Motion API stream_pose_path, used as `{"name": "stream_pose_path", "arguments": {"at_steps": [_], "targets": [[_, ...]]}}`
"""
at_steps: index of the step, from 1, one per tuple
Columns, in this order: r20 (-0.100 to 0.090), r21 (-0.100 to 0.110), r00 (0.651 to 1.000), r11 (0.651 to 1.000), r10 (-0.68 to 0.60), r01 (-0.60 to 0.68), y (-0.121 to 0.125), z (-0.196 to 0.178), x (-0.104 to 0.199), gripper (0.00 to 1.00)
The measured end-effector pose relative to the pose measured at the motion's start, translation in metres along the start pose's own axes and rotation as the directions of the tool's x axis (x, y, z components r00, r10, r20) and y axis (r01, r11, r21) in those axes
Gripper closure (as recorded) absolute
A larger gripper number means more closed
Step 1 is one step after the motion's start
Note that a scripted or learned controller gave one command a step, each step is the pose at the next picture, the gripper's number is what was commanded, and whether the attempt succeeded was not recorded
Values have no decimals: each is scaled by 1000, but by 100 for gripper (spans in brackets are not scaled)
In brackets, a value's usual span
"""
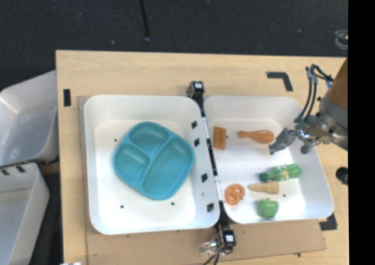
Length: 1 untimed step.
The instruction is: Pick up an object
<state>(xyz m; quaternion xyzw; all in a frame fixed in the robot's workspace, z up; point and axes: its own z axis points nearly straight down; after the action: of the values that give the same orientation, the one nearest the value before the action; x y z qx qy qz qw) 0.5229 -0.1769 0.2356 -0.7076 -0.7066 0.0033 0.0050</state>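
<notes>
The right bin [310, 199] holds several toy foods. A brown rectangular piece [220, 138] lies at its left, with an orange-brown drumstick [256, 136] beside it. Lower down are a green bottle-shaped item [280, 172], a pale yellow cone [263, 187], an orange ring-shaped piece [234, 193] and a green apple [267, 207]. My gripper [292, 143] hovers over the right side of this bin, just right of the drumstick and above the green bottle. It is open, with nothing between its fingers.
The left bin [94, 199] holds a blue divided plate [153, 159]. A ridge with black clips [206, 158] separates the two bins. Cables and the arm's wrist [328, 114] stand over the right bin's right rim.
</notes>
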Motion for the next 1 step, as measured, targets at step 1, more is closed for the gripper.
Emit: {"name": "stream_pose_path", "arguments": {"at_steps": [1], "targets": [[3, -13, 1000, 1000, -4, 4, 3, -7, 0, 0]]}}
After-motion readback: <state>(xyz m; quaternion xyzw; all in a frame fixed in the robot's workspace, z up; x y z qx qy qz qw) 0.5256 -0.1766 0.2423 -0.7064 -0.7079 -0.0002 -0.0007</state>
